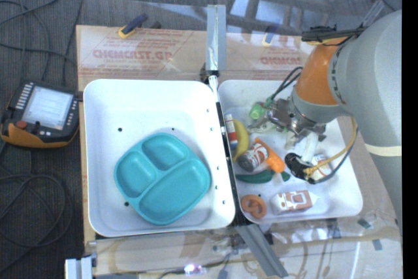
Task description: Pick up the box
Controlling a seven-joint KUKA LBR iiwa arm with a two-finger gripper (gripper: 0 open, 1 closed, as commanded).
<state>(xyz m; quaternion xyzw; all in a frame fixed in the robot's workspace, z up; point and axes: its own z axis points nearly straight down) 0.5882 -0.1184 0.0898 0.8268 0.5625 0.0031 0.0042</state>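
Reaches in from the right on a grey arm with an orange band (319,72), ending in the claw (287,119) low over the upper part of the right bin (353,199). Cannot tell whether open or closed, being hidden from above by the wrist.

Well below the claw in the view, near the front wall of the same bin: the box (292,200), small, white with red-orange print, lying flat and clear of the claw.

Just left of the claw: a small green thing (257,111), too blurred to name.

Down and left of the claw: a yellow banana (241,136), then a white-and-orange bottle (257,155) on its side, touching an orange carrot-like piece (275,162), with a dark green long vegetable (255,176) just under both.

Left of the box and just beside it, farther again from the claw: a brown pretzel-like ring (253,206).

Left of the banana, against the bin's left wall: a narrow red-and-white packet (228,129).

Far left of the claw, across the divider: the left bin (104,101), with a teal divided plate (163,178) lying flat toward its front.

Under both bins: the desk (130,55), a pale board with red lettering.

Farthest left from the claw, off the desk on the dark floor: a handheld control pad (39,115) with a lit screen and orange-edged casing.
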